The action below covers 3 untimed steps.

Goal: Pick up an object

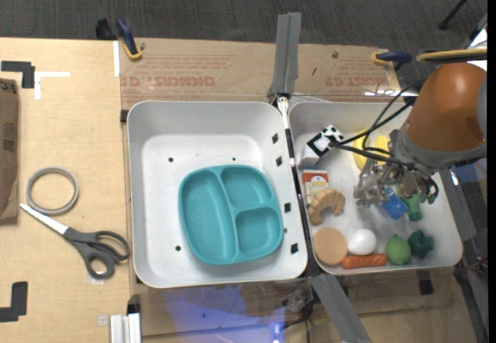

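From the fixed overhead camera, two shallow white bins sit side by side in the middle and right of the frame. The left bin (pixel 147 179) holds a teal divided plate (pixel 231 214), lying flat and slightly turned, in its lower centre.

The right bin (pixel 446 237) is crowded. Near its upper left corner lies a small black-and-white block (pixel 327 138), with something yellow (pixel 370 149) just to its right, partly covered by cables. Below these, against the divider, is a small carton with a red top (pixel 315 181), and touching its lower right a tan croissant-shaped piece (pixel 327 204). Along the bin's lower edge, left to right, are a round tan disc (pixel 330 245), a white egg (pixel 361 241), an orange carrot (pixel 364 261) lying flat beneath the egg, a green lime-like ball (pixel 398 249) and a dark green piece (pixel 421 243).

The arm (pixel 449 113) comes in from the right edge, its orange band over the bin's upper right. The gripper (pixel 380 193) hangs low over the middle of the right bin, just above the egg. A blue object (pixel 394 207) lies right beside its fingertips; whether the gripper is open or has hold of anything cannot be told.

On the bench at lower left lie scissors (pixel 81 239) and a tape ring (pixel 52 190).
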{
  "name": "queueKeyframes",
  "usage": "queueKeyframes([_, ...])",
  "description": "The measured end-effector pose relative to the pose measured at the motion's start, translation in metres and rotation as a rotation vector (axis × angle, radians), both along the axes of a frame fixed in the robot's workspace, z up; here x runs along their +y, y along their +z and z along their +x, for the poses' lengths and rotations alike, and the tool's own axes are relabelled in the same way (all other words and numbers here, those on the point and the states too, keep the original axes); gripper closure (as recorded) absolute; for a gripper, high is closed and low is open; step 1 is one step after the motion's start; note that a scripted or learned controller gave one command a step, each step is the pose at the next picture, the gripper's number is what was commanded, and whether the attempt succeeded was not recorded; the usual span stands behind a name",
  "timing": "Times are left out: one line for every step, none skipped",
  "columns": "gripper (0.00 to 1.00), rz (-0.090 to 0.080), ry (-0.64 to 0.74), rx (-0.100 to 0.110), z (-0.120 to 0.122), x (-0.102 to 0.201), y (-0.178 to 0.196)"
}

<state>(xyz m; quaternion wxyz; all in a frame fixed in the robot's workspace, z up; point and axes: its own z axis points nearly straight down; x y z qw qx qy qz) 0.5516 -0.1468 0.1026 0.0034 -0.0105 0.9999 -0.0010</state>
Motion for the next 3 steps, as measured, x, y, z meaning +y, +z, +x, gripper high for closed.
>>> queueKeyframes([1.0, -0.001, 0.403, -0.001, 0.074, -0.064, 0.084])
queueKeyframes([1.0, -0.015, 0.354, -0.021, -0.013, -0.063, 0.014])
queueKeyframes([0.0, -0.011, 0.352, -0.015, -0.015, -0.063, 0.009])
